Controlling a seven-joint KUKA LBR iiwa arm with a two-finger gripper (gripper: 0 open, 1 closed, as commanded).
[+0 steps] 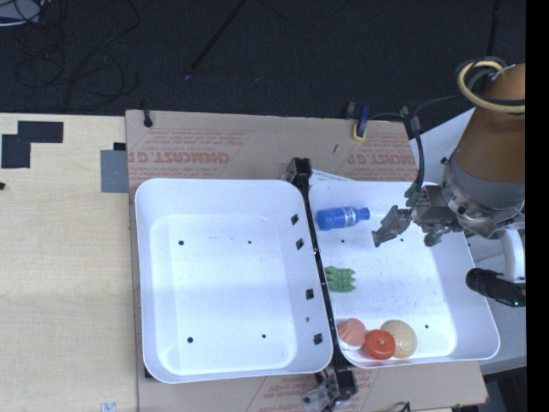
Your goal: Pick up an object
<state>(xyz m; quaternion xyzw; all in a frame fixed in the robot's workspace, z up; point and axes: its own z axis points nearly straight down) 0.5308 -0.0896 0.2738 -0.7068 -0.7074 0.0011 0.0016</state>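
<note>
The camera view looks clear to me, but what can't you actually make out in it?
- Gripper, camera view: too small and dark to tell how its jaws stand.
- Green object: too small to identify.
- Red, tan and pink items: bunched together, overlapping, edges hidden.
- Arm: cut off by the right edge.

My arm [493, 144] is cut off by the frame's right edge above my claw [412, 226]. My fingertips are too blurred to judge. Beyond my claw, the green item [340, 279] is too small to identify.
</note>
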